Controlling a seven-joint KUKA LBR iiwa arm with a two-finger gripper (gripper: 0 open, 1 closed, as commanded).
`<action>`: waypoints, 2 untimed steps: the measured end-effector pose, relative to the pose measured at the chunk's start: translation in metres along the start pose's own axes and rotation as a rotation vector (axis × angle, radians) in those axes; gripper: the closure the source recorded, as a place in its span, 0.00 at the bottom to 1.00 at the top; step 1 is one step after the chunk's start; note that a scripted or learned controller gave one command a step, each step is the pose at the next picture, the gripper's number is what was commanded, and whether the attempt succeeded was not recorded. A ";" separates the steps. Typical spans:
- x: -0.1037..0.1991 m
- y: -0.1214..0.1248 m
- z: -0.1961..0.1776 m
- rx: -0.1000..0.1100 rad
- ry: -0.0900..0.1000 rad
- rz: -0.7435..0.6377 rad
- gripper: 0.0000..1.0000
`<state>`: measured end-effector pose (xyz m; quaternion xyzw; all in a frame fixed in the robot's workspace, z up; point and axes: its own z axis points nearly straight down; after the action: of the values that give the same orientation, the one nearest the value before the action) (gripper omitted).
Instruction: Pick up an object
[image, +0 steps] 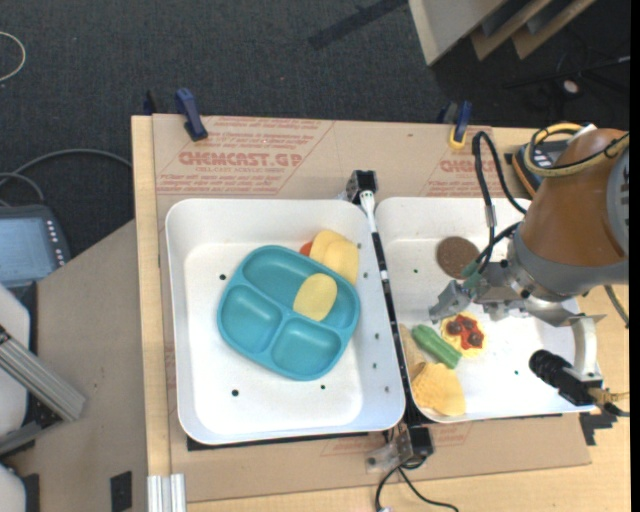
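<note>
In the right bin (505, 405), my gripper (468, 300) hangs at the end of the grey and orange arm (575, 220). It is just above a small red and yellow food piece (466, 332). A green cucumber-like piece (436, 344) lies to the lower left of that piece, touching it. A yellow wedge (440, 390) rests at the bin's front edge. Just up and left of the gripper is a brown disc (457, 256). I see nothing lifted off the bin floor.
The left bin (190, 300) holds a blue divided tray (265, 320) with a pale yellow oval (316, 296) on it. A yellow block (336, 252) and a red sliver (306, 247) sit behind the tray. A black divider (380, 270) runs between the bins.
</note>
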<state>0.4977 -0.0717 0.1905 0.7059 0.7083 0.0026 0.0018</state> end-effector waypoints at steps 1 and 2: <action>-0.024 -0.018 -0.058 -0.001 -0.004 0.005 0.00; -0.034 0.002 0.091 -0.006 -0.004 0.003 0.00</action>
<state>0.5006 -0.1055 0.0993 0.7069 0.7073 0.0033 0.0054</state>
